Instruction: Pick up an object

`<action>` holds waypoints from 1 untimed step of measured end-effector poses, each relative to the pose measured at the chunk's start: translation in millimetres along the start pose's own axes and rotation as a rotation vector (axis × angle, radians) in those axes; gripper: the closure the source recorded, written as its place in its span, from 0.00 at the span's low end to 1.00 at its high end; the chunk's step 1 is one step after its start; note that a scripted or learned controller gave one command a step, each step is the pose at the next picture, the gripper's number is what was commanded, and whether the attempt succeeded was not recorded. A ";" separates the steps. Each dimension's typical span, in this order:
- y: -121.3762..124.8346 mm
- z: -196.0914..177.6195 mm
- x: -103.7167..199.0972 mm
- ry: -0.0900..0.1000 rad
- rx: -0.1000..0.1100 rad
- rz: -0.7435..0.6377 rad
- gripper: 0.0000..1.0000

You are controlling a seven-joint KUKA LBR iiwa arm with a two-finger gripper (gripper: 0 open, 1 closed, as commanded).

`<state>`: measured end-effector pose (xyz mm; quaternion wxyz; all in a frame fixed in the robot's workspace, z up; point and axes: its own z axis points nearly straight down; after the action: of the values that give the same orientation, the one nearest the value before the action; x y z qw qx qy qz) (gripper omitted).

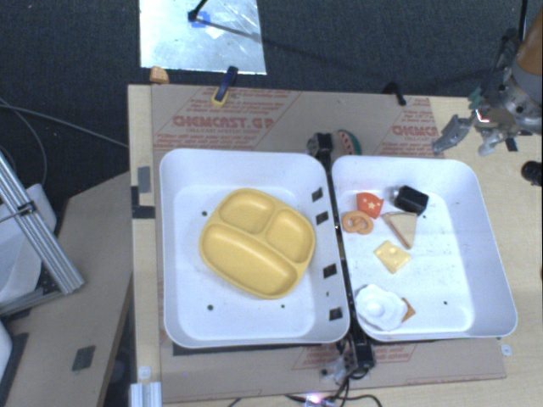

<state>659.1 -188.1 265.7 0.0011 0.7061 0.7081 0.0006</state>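
Observation:
The right bin [484, 227] holds several small items: a black block [411, 199], a red piece with a star [369, 203], an orange ring [357, 223], a tan wedge [399, 228], a yellow cheese slice [392, 256] and a white fried egg [378, 306] with a brown bit at its side. My gripper [473, 137] hangs above the bench just beyond the right bin's far right corner. Its two fingers are spread open with nothing between them. It stands well apart from all the items.
The left bin [182, 227] holds a yellow divided plate [258, 242]. A black-clipped divider [333, 227] runs between the bins. On the cardboard behind them lie a blue-and-yellow tool [225, 86] and a shiny metal sheet [202, 22].

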 end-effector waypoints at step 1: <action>10.9 -186.3 50.1 -0.002 -0.011 -0.005 0.00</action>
<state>669.5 -137.8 452.0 0.0054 0.7042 0.7100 0.0038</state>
